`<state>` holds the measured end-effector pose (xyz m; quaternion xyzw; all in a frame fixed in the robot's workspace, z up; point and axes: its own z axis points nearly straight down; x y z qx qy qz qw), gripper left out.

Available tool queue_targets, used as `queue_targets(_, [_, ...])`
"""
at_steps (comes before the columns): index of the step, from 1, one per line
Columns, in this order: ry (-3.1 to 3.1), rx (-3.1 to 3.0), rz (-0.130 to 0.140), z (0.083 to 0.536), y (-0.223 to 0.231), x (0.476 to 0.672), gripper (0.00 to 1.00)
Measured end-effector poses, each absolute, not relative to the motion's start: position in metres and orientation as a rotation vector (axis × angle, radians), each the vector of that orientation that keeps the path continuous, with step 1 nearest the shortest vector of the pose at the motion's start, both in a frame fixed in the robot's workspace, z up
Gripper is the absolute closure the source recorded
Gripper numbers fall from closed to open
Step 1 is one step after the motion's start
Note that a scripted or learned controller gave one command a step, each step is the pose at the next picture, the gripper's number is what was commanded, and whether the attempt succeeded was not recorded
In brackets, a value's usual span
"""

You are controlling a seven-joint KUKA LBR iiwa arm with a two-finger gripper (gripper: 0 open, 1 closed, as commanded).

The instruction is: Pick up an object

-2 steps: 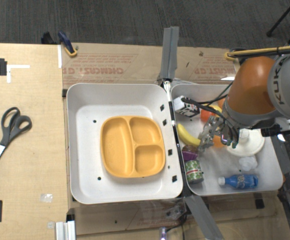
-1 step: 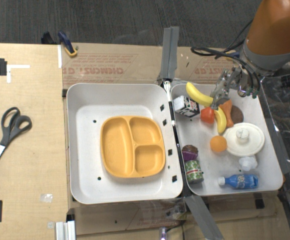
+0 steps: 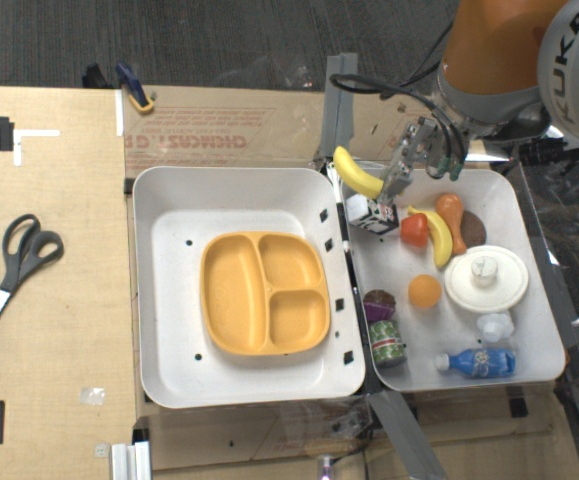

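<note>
Tool [image 3: 394, 180] clamped on curved, smooth yellow banana [image 3: 357, 174] — above right bin [image 3: 529, 230].

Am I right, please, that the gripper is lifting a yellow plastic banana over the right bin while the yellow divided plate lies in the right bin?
Nearly: the camera view shows the yellow divided plate in the left white bin. The gripper does hold the yellow plastic banana above the right white bin.

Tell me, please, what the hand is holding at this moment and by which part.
The hand grips a yellow banana by its right end, raised over the back left corner of the right bin.
</note>
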<state>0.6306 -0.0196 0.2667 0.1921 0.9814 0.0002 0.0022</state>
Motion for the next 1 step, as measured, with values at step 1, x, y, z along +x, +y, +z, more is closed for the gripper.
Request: queue_targets(1, [3.133, 0.152, -0.001, 0.328, -0.0844, 0.5746, 1.0])
